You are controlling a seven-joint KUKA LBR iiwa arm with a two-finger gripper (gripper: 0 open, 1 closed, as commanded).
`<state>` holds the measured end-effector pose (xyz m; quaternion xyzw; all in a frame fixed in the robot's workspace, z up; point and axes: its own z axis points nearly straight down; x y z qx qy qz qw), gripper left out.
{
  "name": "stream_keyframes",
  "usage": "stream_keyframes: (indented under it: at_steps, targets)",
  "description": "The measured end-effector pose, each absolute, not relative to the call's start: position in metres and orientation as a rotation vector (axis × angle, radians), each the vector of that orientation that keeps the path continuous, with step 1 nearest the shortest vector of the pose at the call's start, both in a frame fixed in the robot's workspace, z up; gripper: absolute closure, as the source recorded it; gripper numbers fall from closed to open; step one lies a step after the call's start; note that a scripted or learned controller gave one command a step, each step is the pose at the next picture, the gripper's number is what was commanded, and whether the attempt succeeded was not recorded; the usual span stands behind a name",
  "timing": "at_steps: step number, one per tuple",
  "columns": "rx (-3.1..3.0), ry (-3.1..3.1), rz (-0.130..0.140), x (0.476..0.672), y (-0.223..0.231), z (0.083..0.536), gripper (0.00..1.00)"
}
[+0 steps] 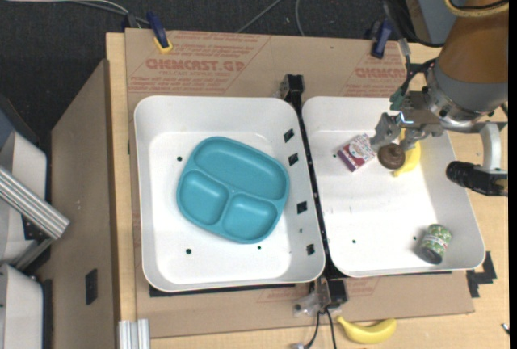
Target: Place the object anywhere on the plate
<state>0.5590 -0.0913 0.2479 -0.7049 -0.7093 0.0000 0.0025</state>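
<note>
We find the task at its pick-up stage. The end effector (397, 147) stands low over the right bin (452, 250), at about the one o'clock part of that bin's floor, directly above a small cluster of things. Whether it is open or closed, and whether it has hold of anything, we cannot tell — the wrist and its fittings cover the tips from this slanted view.

Beneath it we note a small brown round object (392, 158) touching a yellow piece (410, 161), and just beside them at nine o'clock a small red-and-white packet (355, 153), lying flat and slightly askew. A green-patterned can (434, 243) lies on its side well apart, toward five o'clock of the same bin.

The blue plate (233, 189) — three compartments, nothing on it — rests in the middle of the left bin (153, 202), at nine o'clock from the arm and across the divider.

In our judgement the next move calls for a confirmed grip, a lift high enough to pass both bin walls, then travel toward nine o'clock and a release over any compartment. The crowding of the cluster makes a mis-grip a fair risk.
</note>
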Motion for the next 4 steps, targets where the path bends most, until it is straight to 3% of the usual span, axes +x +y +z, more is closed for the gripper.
stream_keyframes:
  at_steps: [2, 3, 4]
  targets:
    - [-2.212, -2.225, 0.000, 0.552, 0.010, 0.231, 1.00]
    - [-2.211, -2.226, 0.000, 0.557, 0.069, 0.218, 1.00]
    - [-2.215, -2.228, -0.004, 0.565, 0.108, 0.235, 1.00]
